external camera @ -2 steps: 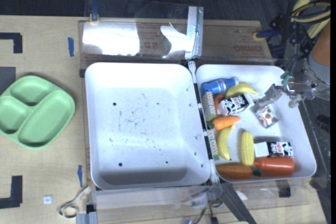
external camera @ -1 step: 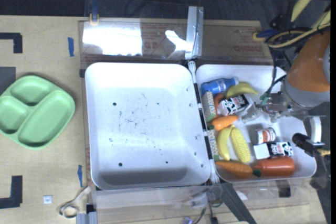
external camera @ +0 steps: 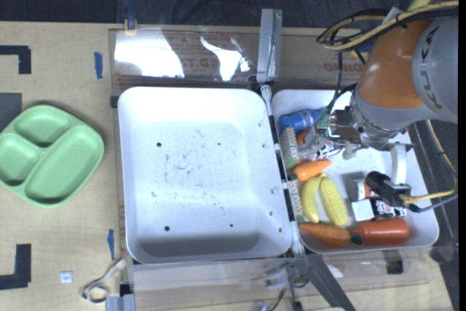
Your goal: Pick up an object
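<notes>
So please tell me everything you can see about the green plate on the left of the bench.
The green plate is pale green, looks like smooth plastic, and has a rounded, roughly triangular outline. Raised ridges divide it into three compartments: two smaller ones at the top and left, one long one at the lower right. It lies flat and upright on the wooden bench, apart from the left white bin. Only the bench touches it.

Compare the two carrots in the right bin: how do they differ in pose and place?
The upper carrot lies mid-bin, just below the claw, pointing up to the right; the lower carrot lies almost level along the near wall of the right bin. The upper carrot looks shorter and stubbier, the lower carrot longer. The lower carrot lies end to end with a red sausage; the upper carrot sits above the corn. Both are orange toy vegetables.
</notes>
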Robot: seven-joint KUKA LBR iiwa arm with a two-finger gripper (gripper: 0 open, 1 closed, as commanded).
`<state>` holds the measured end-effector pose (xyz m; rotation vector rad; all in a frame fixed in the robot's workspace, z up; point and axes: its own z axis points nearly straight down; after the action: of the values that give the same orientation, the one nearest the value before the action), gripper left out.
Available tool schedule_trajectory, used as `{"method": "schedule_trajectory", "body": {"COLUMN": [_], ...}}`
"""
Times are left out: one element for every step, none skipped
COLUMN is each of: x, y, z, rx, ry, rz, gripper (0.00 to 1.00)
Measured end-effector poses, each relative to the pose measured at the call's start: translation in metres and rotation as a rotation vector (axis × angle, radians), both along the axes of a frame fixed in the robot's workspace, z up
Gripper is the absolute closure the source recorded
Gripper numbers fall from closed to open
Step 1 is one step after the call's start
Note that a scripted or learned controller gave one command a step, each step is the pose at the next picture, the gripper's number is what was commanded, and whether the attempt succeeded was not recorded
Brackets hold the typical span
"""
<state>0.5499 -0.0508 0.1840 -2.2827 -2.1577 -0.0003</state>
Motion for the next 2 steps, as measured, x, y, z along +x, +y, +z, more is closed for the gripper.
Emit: {"method": "schedule_trajectory", "body": {"x": [-0.039,-0.01], "y": [-0.022,-0.047], "z": [0.0,-0.075], "rx": [0.0,-0.003], "ry": [0.002,-0.001], "rz": [-0.047,-0.048], "gripper": [0.0,0.0]}}
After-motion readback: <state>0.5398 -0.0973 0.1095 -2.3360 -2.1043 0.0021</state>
